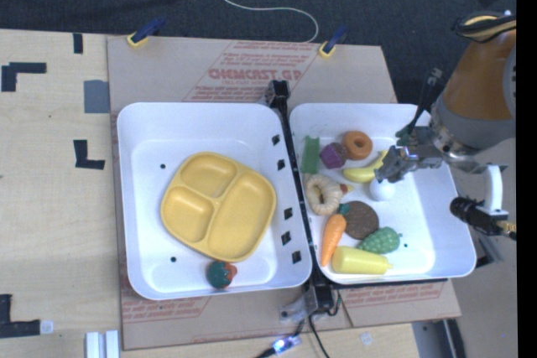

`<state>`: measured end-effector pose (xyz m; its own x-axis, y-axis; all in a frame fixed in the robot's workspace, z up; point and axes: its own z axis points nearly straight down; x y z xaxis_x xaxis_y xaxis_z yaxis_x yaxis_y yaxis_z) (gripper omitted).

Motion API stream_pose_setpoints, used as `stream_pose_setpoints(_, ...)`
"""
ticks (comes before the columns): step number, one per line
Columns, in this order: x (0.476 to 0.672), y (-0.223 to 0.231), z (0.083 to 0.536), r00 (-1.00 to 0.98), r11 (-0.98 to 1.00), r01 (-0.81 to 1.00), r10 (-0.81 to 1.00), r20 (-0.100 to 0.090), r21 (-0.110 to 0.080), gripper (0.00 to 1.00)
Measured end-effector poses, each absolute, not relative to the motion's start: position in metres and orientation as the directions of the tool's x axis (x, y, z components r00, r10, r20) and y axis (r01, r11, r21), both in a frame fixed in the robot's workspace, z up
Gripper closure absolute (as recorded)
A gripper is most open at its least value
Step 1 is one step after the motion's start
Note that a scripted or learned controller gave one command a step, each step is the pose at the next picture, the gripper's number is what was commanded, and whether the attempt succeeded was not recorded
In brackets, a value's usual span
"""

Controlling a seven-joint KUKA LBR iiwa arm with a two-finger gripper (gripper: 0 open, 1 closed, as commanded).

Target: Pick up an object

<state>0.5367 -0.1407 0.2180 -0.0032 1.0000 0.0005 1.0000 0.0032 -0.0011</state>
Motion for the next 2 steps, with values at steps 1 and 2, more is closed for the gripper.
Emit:
stream_pose_setpoints(1, 0.571, -0.098, 0.213, -0.006, 0.006, 1.000, 1.000, 0.001, -0.001, 1.00)
stream_pose_setpoints(2, 0.591, -0.039, 0.222, -0.007, 0.007, 1.000, 1.000, 0.001, 0.000, 1.00)
